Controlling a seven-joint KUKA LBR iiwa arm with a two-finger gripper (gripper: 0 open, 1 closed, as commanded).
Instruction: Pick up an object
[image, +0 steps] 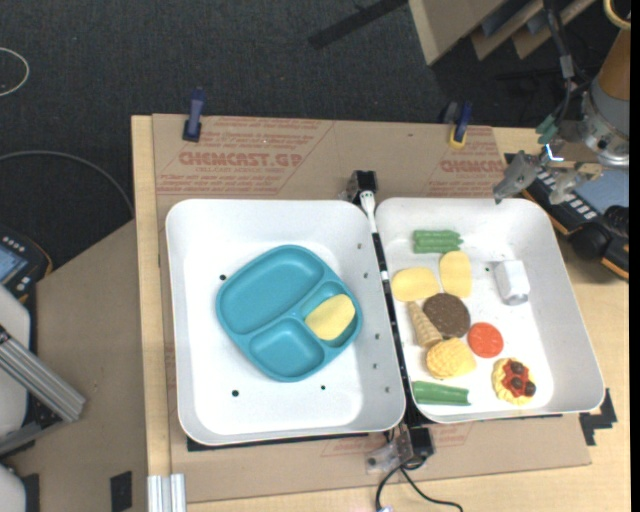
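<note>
The right bin (570, 300) holds several toy foods: a green bean (437, 240), two yellow pieces (414, 283) (456, 272), a brown cookie (446, 314), a corn cob (449, 357), a red slice (486, 339), a small pizza (514, 380), a green pod (441, 393) and a grey cylinder (512, 281). My gripper (540, 172) hangs over the back right corner of this bin, apart from all the items. Nothing shows in its grasp. In the left bin (200, 380), a blue divided plate (270, 300) carries a yellow piece (330, 317).
Both bins rest on a cardboard sheet (160, 300) held by two blue clamps (193, 112) at the back edge. A black clip (362, 184) sits between the bins at the back. Dark equipment (600, 230) lies right of the right bin.
</note>
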